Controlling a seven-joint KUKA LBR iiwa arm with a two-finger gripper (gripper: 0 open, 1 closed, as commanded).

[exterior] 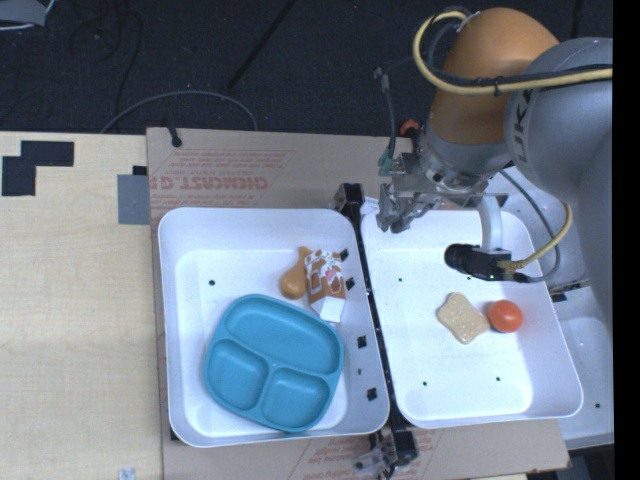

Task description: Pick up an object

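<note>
My gripper hangs over the back left corner of the right bin, close to the wall between the two bins. Nothing shows in it. In the right bin, a tan cracker-shaped piece lies right of centre, with a small orange-red ball touching its right side. Both sit well in front of and to the right of the gripper. The left bin holds a blue divided plate, an orange-brown toy and a small brown-and-white packet.
The divider between the bins runs just left of the gripper. The grey arm with its orange band reaches in over the back right of the right bin. Brown cardboard lies under both bins.
</note>
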